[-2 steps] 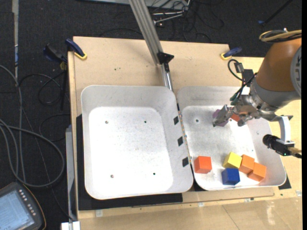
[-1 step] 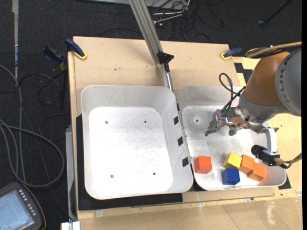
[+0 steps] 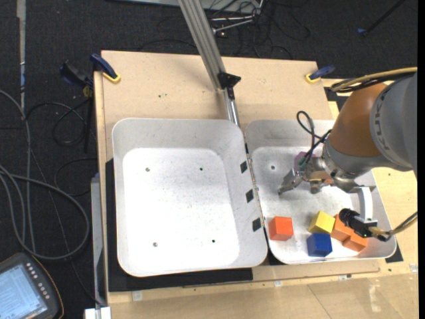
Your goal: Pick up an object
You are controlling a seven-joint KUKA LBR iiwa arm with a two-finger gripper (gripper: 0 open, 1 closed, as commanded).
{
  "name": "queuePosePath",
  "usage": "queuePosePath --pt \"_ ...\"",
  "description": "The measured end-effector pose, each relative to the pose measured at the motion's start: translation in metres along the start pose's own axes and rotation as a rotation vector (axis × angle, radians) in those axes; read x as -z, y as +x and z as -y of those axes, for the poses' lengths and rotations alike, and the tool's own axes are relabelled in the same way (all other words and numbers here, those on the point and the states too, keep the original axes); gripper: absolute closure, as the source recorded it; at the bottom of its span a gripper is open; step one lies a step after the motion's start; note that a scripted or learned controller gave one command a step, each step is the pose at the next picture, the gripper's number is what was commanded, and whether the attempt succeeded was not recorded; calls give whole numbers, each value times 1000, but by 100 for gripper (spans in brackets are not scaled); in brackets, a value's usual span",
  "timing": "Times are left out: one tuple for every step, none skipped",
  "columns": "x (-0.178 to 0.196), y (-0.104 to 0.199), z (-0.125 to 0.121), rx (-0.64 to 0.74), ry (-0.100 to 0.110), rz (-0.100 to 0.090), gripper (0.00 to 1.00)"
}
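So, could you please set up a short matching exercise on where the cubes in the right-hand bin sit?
Things:
1. small orange-red cube
2. small yellow cube
3. small blue cube
4. grey metal claw

Places:
A. directly below the yellow one in the camera view
B. nearest the divide between the shallow white bins
C. above the cubes, over the right bin's floor
D. between the blue one and the claw

Pairs: 1-B, 2-D, 3-A, 4-C

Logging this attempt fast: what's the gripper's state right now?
Gripper: open, holding nothing, hanging over the right bin above the orange cube.
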State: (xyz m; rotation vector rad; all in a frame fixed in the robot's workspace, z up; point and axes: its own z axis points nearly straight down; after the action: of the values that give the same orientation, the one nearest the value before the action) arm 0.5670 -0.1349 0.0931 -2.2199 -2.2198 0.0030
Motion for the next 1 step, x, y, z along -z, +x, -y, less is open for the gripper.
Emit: queuePosePath --pt "12 0 -1 -1 -5 1 100"
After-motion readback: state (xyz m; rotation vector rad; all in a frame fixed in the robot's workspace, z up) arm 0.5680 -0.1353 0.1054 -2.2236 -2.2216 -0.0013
